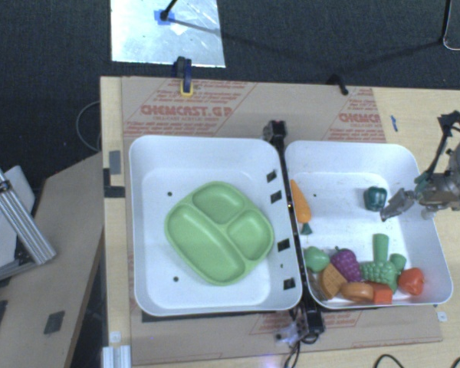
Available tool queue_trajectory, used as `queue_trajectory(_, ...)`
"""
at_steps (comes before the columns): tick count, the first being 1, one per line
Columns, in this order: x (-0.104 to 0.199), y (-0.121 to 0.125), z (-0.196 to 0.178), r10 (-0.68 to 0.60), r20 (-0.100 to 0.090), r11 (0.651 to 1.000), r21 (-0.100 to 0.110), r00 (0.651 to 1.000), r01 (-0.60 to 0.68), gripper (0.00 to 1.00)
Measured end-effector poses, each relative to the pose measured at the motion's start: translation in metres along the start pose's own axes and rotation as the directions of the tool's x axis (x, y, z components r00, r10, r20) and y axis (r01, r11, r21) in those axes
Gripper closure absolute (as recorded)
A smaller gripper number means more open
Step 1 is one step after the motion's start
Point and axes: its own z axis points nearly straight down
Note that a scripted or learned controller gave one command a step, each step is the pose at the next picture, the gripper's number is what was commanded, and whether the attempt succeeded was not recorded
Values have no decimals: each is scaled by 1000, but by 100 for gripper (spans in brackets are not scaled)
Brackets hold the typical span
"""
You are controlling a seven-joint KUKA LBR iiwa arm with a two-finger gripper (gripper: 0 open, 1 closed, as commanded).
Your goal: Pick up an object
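The right bin [414, 163] holds several toy foods. A dark green pepper [375, 198] lies alone near its right wall. An orange carrot [299, 199] rests along the left wall. Heaped at the front are purple grapes [346, 264], a green cucumber piece [380, 246], a red tomato [412, 280] and other orange and green pieces. My gripper [406, 211] hangs over the bin's right side, just right of and below the pepper. It is open, its fingers spread, with nothing between them.
A green divided plate [218, 232] lies in the left bin [149, 205]. Black clips sit along the wall between the two bins [280, 198]. A metal frame [11, 213] stands at the far left, off the bench.
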Motion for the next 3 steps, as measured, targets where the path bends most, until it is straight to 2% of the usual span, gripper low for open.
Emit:
queue_trajectory(1,-1,-10,50,2,-1,1000,3,1000,-2,0)
queue_trajectory(2,3,-6,111,2,-2,1000,4,1000,-2,0)
queue_trajectory(3,0,-4,152,5,7,1000,-6,1000,-5,0)
